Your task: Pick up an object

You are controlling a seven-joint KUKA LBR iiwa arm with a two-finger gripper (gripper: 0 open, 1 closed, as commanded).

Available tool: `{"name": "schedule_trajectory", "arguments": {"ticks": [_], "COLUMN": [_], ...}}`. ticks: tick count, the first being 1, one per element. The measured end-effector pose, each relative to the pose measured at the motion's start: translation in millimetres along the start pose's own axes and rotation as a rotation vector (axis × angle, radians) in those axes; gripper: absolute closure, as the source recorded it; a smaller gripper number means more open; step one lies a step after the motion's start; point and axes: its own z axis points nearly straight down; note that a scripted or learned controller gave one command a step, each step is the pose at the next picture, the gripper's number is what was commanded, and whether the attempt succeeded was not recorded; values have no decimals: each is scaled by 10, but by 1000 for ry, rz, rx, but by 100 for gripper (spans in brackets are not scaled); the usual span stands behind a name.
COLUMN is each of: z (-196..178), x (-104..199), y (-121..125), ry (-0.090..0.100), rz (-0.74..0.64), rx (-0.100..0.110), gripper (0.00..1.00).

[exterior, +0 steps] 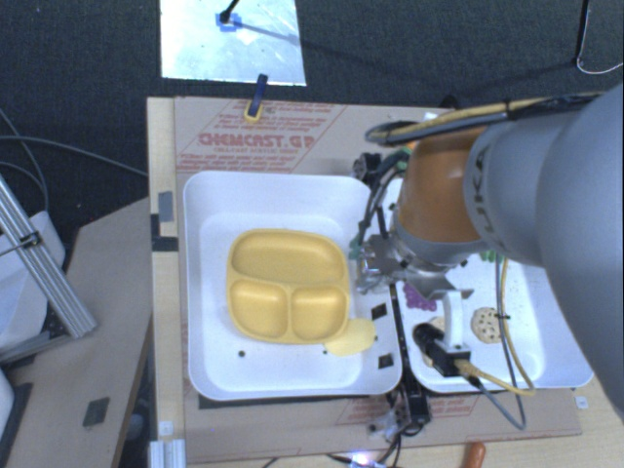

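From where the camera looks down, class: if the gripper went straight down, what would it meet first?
Probably the wall between the two bins, or the purple object beside it; the arm hides the gripper's exact spot.

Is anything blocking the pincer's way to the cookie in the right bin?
The arm's own wrist hangs over the right bin, hiding the pincer, so I cannot tell. The cookie lies uncovered, with a purple piece close beside it.

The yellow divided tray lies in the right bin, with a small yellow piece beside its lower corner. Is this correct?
Not quite. The camera view shows the yellow divided tray in the left bin, not the right one. The small yellow piece does lie beside its lower corner.
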Motion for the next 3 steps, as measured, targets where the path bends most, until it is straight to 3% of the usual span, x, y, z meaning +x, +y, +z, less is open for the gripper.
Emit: {"name": "schedule_trajectory", "arguments": {"ticks": [1, 2, 3], "z": [-2636, -3583, -1119], "x": [567, 1529, 1660], "y": [-232, -287, -290], "ry": [6, 7, -8], "rz": [-2, -8, 6], "rx": [-23, -15, 10], "gripper": [100, 100, 100]}}
